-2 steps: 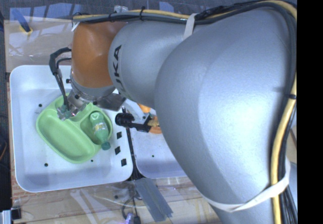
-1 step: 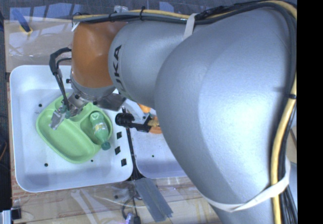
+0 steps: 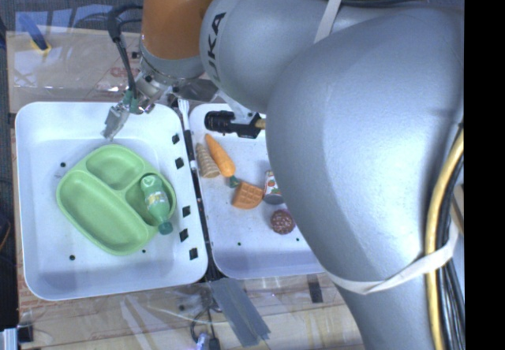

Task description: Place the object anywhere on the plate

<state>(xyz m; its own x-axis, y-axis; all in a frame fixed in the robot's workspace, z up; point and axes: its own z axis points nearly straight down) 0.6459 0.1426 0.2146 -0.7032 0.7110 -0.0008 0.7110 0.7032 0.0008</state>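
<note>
A green divided plate (image 3: 106, 199) lies in the left white bin (image 3: 47, 262). A small green bottle (image 3: 155, 200) rests on its right side, over the plate's smaller compartment, with its cap toward the plate's lower right rim. My gripper (image 3: 117, 120) hangs above the bin's upper part, just beyond the plate's top edge, well apart from the bottle. Nothing shows between its tips.
The right bin (image 3: 237, 262) holds an orange carrot (image 3: 218, 153), a ridged tan piece (image 3: 207, 161), a waffle-like orange piece (image 3: 248, 195), a brown round item (image 3: 282, 221) and a small packet (image 3: 271, 183). The big grey arm (image 3: 355, 120) covers much of that bin.
</note>
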